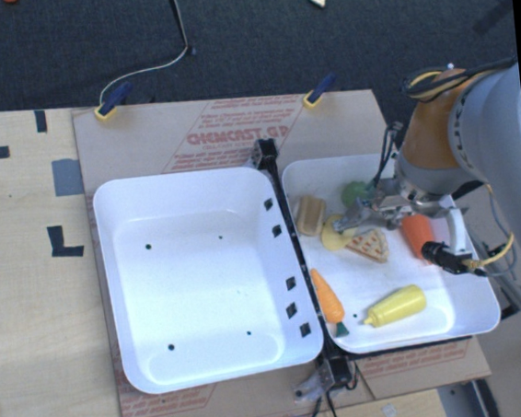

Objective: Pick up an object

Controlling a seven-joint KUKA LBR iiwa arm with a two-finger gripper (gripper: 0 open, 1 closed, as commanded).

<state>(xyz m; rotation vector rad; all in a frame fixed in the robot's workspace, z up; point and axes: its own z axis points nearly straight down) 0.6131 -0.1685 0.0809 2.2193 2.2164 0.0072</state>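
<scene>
Camera view looks down on the right bin [476, 324], where every candidate lies. One pizza slice [369, 246] sits near the middle, its crust touching a yellow piece [334, 239] on the side toward the divider. One tan block [310, 214] rests against the divider wall, one green item [355, 191] lies near the bin's far edge, one carrot [328, 299] runs along the divider toward the near edge, one mustard bottle [396, 306] lies on its side by the near edge, and one red-orange piece [418, 234] sits toward the right edge, partly under the arm.

The gripper [365, 220] hangs low over the pizza slice and the yellow piece, just beside the green item. Whether it is spread, closed or gripping anything, I cannot tell; the metal parts blur into the clutter beneath them.

My guess is that this is the approach or the grasp itself, with the pizza slice or the yellow piece as the likely target. Nothing looks lifted off the bin floor. The next move would call for a firm closing on one item alone, which is awkward because three things crowd together there, then a straight lift clear of the walls.

The left bin [121, 292] adjoins it, one of two.
</scene>
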